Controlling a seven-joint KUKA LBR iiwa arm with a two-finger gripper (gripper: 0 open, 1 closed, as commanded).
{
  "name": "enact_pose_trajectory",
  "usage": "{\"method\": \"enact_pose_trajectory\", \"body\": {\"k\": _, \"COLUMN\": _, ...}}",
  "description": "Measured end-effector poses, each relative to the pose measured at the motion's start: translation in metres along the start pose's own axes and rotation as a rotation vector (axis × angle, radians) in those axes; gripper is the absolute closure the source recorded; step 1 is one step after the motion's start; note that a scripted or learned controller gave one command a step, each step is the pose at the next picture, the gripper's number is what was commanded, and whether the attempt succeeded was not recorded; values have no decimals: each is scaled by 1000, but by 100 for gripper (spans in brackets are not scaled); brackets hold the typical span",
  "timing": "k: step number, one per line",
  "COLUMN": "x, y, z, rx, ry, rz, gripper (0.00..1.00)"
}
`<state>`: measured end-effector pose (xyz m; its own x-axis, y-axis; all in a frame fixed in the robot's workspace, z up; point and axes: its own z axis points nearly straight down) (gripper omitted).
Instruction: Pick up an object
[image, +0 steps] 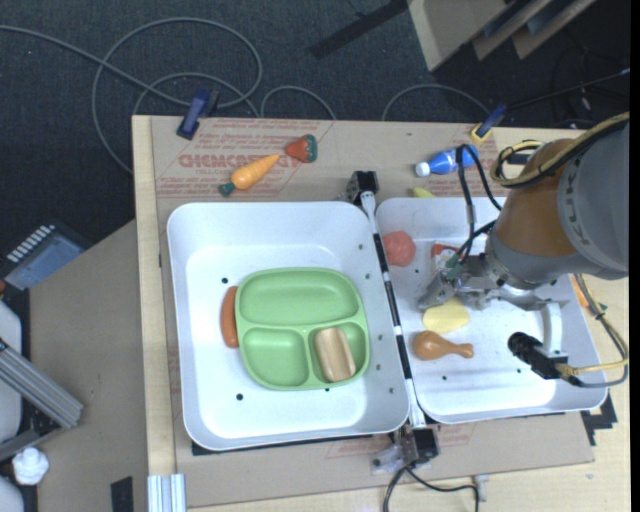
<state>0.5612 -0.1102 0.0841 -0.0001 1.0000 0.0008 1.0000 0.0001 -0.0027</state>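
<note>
I see a pale yellow toy (446, 318) lying in the right bin (500, 395), right of frame centre, just below my gripper (447, 284). An orange drumstick toy (441, 347) lies just beneath it. Whether the gripper is clenched or released I cannot tell. The left bin (200, 300) holds a green divided plate (300, 326).

Even overhead light is brightening both white bins (190, 300), which are glaring slightly. The dark floor at upper left is staying dim; detail is looking soft throughout.
</note>
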Motion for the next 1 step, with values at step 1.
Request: {"method": "enact_pose_trajectory", "body": {"k": 1, "x": 17, "y": -17, "z": 0, "rx": 0, "ry": 1, "rz": 0, "gripper": 0}}
